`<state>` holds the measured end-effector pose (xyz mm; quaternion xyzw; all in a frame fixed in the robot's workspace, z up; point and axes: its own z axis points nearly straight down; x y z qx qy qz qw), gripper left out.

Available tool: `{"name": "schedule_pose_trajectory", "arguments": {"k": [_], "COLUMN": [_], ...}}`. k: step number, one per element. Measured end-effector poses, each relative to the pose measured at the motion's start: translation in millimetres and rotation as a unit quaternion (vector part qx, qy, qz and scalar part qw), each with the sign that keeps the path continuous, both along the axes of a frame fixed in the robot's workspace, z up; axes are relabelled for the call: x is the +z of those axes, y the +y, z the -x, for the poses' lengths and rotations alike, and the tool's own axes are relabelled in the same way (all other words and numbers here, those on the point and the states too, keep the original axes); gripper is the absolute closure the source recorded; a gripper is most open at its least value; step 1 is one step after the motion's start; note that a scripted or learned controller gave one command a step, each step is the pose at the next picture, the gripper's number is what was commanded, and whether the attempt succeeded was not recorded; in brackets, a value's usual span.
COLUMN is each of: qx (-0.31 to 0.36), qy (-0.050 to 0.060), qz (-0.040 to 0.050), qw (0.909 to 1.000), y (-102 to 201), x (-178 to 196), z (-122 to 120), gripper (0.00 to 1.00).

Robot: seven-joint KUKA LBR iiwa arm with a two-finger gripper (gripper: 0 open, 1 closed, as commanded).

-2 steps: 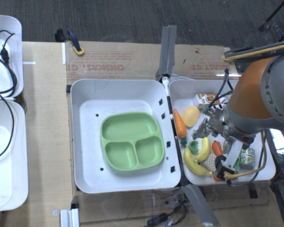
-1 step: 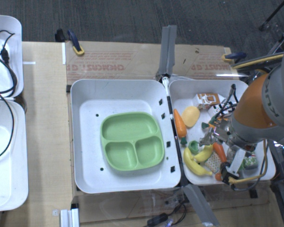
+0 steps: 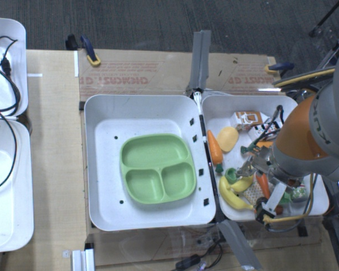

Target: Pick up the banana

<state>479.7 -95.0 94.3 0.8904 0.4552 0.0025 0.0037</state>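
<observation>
In the camera view, two white bins are seen side by side. In the left bin [image 3: 101, 168] a green divided tray [image 3: 157, 167] is laid, with three compartments. The right bin [image 3: 322, 203] is crowded. The banana [image 3: 233, 195] is found near the front left corner of that bin, curved and lying flat. Just behind it a green piece [image 3: 231, 175] is seen, and further back a carrot [image 3: 214, 147] lies along the bin's left wall, with a yellow lemon-like item [image 3: 227, 139] beside it. A small white and orange carton [image 3: 248, 118] rests near the back. The gripper [image 3: 254, 171] is held low over the clutter, just right of the banana; whether it is released or clenched cannot be told.
</observation>
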Motion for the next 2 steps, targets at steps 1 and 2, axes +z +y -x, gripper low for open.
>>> {"name": "schedule_pose_trajectory", "arguments": {"k": [1, 2], "qx": [0.000, 0.068], "qy": [-0.010, -0.010], "qz": [0.0007, 0.0010], "qw": [1.0000, 0.9976], "y": [0.5, 1.8], "x": [14.6, 8.8], "z": [-6.8, -6.5], "gripper": [1.00, 1.00]}}
